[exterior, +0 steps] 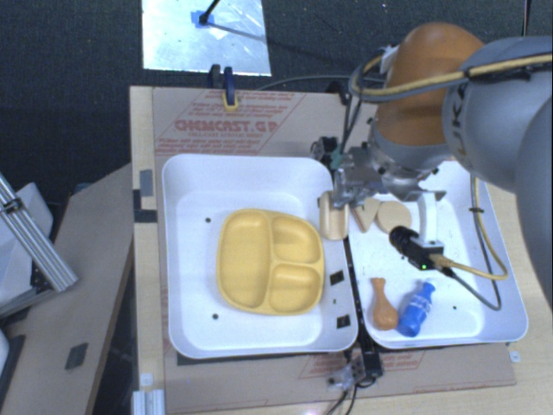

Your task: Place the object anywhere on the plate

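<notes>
Hovering over the seam between the bins, the gripper pinches a tan block just right of the yellow plate. A blue bottle and an orange drumstick lie in the right bin.

Plate lies unobstructed; arm overhangs right bin.

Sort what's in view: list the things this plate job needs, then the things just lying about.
Job:
- yellow divided plastic plate, in the left white bin
- tan block under the gripper

Lying about, in the right white bin:
- blue plastic bottle
- orange drumstick-shaped toy
- pale flat pieces
</notes>
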Robot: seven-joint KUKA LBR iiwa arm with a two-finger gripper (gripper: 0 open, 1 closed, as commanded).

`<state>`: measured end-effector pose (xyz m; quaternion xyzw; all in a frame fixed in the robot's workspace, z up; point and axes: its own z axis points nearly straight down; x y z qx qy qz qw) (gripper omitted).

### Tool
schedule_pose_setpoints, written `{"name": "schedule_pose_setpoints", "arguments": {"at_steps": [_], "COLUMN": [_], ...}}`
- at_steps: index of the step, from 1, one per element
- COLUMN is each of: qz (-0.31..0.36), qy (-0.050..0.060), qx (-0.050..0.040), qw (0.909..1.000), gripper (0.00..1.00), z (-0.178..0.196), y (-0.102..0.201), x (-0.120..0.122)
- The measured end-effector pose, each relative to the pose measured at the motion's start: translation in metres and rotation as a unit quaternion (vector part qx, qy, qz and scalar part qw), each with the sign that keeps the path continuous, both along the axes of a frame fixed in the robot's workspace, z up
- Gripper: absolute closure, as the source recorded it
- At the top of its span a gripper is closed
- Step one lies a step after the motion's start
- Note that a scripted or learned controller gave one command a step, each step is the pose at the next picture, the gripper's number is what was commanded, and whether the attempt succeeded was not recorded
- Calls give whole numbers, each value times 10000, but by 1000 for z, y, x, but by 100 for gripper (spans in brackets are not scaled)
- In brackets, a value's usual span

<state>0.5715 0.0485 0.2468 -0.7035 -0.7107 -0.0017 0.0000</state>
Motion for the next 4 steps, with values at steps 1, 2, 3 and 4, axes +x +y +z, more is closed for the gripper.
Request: {"name": "schedule_pose_setpoints", "arguments": {"at_steps": [1, 2, 3, 4], "qz": [4, -5, -20, -24], "qy": [4, 21, 10, 11], "qx": [2, -3, -6, -9], "qw": [10000, 10000, 10000, 10000], "gripper": [100, 100, 100, 0], "z": [-1, -26, -19, -19], "y": [60, 109, 121, 121], "x": [1, -7, -7, -7]}}
